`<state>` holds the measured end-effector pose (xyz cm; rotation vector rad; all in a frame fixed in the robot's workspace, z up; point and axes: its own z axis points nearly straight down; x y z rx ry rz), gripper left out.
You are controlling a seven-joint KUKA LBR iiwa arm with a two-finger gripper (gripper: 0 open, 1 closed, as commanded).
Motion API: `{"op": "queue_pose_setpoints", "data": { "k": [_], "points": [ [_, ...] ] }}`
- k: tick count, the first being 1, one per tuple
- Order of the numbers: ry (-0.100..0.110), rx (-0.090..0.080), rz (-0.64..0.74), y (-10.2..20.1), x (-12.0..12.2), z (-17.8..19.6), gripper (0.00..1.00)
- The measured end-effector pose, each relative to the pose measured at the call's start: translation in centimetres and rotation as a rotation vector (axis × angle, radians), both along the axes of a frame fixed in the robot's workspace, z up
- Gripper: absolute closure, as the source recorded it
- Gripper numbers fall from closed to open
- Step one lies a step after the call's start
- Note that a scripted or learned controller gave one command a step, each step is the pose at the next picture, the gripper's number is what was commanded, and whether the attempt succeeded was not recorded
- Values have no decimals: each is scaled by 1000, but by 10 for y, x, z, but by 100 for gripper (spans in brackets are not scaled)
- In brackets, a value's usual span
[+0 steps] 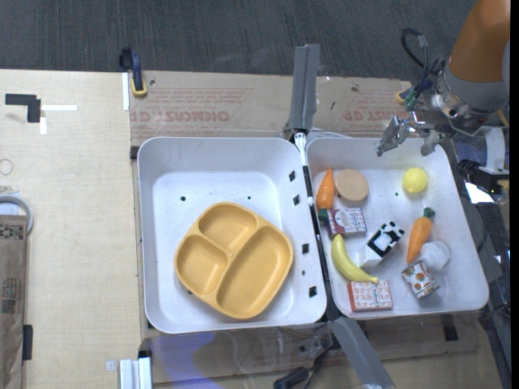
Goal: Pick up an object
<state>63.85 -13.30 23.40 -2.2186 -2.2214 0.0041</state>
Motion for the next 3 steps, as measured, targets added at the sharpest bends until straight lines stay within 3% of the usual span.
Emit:
{"op": "queue_pose_setpoints", "data": {
  "k": [1,2,3],
  "points": [
    [0,1,18,-46,-64,-117,0],
    [-12,3,1,-52,-123,-138,0],
    [-1,1,150,20,-160,-50,0]
  ]
}}
